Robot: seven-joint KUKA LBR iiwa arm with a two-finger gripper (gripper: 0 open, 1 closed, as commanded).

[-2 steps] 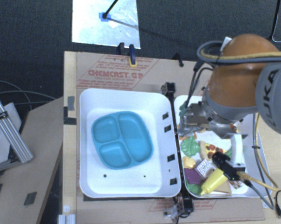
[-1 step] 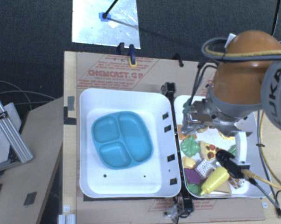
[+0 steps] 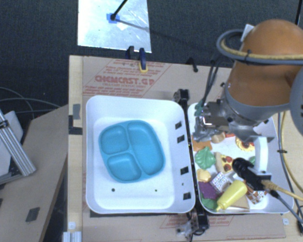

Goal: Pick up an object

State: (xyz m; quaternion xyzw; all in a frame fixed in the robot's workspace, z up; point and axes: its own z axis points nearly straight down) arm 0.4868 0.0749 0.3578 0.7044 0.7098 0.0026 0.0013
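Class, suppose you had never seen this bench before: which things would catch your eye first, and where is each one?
The big orange and grey robot arm stands out first, hanging over the far end of the right bin. Next comes the bright blue divided plate, lying alone in the middle of the left bin. Then the heap of colourful toy food in the right bin, with a yellow bottle at its near end.

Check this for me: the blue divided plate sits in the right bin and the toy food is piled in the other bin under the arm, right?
Not quite. The camera view shows the blue divided plate in the left bin, not the right one. The rest holds: the toy food is piled in the other bin, under the arm.
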